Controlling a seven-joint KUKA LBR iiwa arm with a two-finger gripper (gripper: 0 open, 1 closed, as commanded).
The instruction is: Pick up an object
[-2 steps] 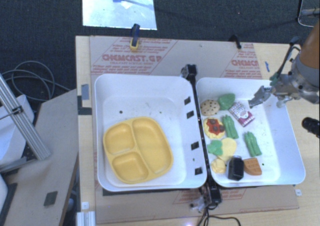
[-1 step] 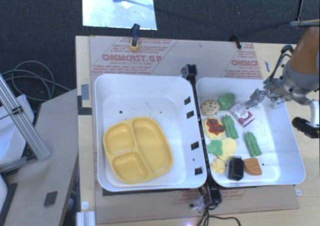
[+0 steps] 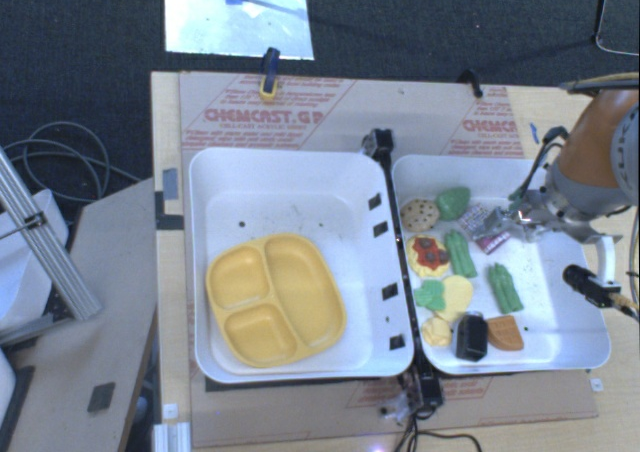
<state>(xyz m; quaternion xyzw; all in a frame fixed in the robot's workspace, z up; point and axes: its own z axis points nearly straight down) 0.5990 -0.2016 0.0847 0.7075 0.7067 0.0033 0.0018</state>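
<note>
Grey arm (image 3: 590, 180); orange band (image 3: 600, 135) above wrist; black cable looped alongside.

Two bins side by side on the tabletop (image 3: 330, 105): divided tray (image 3: 274, 297) in the left bin (image 3: 290, 175), toward its front edge; toy foods (image 3: 455, 275) scattered across the right bin (image 3: 560, 325); pincer (image 3: 505, 228) near its rear right corner.

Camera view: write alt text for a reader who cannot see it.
A grey robot arm with an orange band reaches from the right into the right-hand shallow white bin, its gripper low over small toy foods: a cookie, a pizza slice, green vegetables, a black block. The left-hand white bin holds a yellow three-compartment plastic tray.
</note>
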